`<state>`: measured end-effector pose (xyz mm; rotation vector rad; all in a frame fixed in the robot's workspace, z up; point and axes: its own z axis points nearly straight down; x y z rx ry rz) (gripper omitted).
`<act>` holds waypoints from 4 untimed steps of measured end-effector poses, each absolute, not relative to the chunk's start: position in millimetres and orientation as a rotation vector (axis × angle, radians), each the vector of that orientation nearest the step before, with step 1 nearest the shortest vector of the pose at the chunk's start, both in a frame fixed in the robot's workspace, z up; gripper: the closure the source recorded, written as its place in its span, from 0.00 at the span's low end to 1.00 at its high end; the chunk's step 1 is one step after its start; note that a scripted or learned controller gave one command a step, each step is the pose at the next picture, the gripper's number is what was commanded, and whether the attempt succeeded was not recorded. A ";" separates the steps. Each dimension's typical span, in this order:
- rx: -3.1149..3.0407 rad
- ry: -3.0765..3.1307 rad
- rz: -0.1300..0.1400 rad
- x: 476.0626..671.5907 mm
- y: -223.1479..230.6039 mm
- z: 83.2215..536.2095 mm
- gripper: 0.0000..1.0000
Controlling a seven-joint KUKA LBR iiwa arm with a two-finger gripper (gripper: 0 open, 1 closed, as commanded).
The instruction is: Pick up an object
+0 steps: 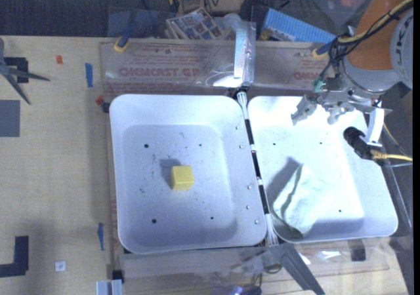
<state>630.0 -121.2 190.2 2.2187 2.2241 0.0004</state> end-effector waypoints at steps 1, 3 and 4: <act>1.906 2.490 0.004 655.6 -107.2 216.3 0.00; 2.194 2.239 0.007 621.8 -130.9 106.5 1.00; 2.527 1.863 0.001 645.0 -87.8 185.5 1.00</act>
